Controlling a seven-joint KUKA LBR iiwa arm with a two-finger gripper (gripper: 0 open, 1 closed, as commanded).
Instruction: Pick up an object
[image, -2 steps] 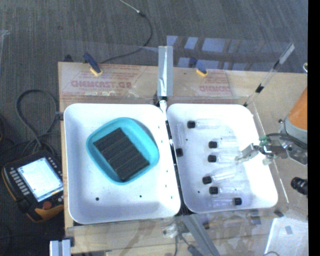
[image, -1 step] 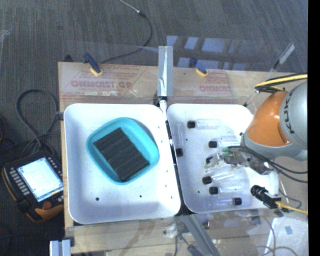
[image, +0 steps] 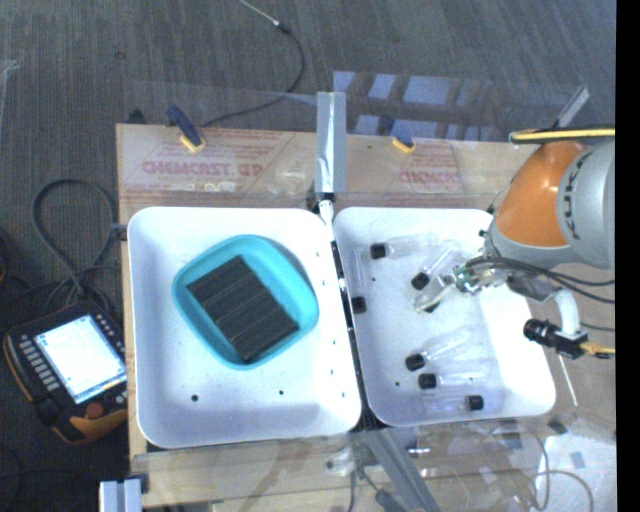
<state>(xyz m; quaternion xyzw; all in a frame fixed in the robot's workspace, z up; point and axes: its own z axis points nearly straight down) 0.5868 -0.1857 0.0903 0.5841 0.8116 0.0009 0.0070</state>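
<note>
Several clear vials with black caps lie in the right bin (image: 520, 395). One vial (image: 392, 248) is near its back left corner, one vial (image: 438, 354) sits toward the front, and another vial (image: 474, 403) rests at the front wall. My gripper (image: 450, 280) is low in the back right part of this bin, directly beside a vial (image: 423, 282) that touches or nearly touches its tip. I cannot see anything held. A blue dish (image: 195, 280) with a black ridged block (image: 243, 308) in it sits in the left bin (image: 160, 400).
The grey arm with its orange band (image: 535, 205) hangs over the right bin's back right corner. A black cable fitting (image: 550, 335) sticks out by the right wall. A teach pendant (image: 70, 365) lies left of the bench.
</note>
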